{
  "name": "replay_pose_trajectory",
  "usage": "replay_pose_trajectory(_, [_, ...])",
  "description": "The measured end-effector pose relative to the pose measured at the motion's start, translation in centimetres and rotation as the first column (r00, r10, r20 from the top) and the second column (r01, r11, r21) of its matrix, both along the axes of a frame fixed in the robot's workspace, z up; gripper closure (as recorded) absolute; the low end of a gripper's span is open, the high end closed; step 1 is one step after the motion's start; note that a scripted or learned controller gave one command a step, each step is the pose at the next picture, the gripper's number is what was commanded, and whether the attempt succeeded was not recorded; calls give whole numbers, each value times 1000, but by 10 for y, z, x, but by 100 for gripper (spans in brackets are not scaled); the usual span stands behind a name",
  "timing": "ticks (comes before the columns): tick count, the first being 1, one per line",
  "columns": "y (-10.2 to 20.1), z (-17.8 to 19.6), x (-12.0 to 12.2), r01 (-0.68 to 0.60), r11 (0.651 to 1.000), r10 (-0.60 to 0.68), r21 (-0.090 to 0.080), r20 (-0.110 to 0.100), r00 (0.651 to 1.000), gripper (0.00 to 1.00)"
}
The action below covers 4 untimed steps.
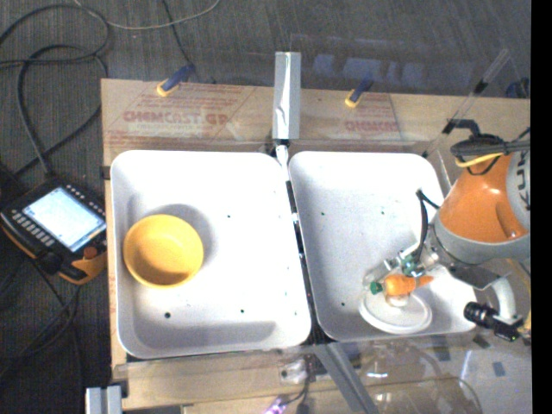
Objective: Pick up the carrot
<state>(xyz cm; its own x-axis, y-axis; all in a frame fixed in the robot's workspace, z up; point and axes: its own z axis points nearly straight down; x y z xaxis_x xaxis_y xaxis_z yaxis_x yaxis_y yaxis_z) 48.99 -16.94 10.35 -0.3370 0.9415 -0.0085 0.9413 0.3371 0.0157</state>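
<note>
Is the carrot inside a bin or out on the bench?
Inside. The carrot lies on a white plate in the right bin, right under the hand.

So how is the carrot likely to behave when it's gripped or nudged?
The carrot looks small and moulded, like a toy, so probably stiff and light. Its rounded body may roll or slip sideways under the gripper. It lies on a white plate, a smooth surface, so a nudge could slide it rather than seat it.

Two bins sit side by side on the worktop (pixel 207 115). A bowl (pixel 164 249) lies in the left bin (pixel 241 188). In the right bin (pixel 354 188), a carrot (pixel 398 287) rests on a plate (pixel 397 316) near the front.
</note>
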Motion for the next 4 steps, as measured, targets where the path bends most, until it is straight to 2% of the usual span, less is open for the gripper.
replay_pose_trajectory(1, [1, 7, -1, -1, 1000, 1, 3, -6, 1000, 100])
replay_pose_trajectory(2, [-21, 94, -6, 139, 990, -139, 0, -18, 990, 100])
replay_pose_trajectory(3, [-21, 94, -6, 139, 990, -139, 0, -19, 990, 0])
replay_pose_trajectory(4, [-9, -10, -2, -13, 1000, 13, 0, -7, 1000, 0])
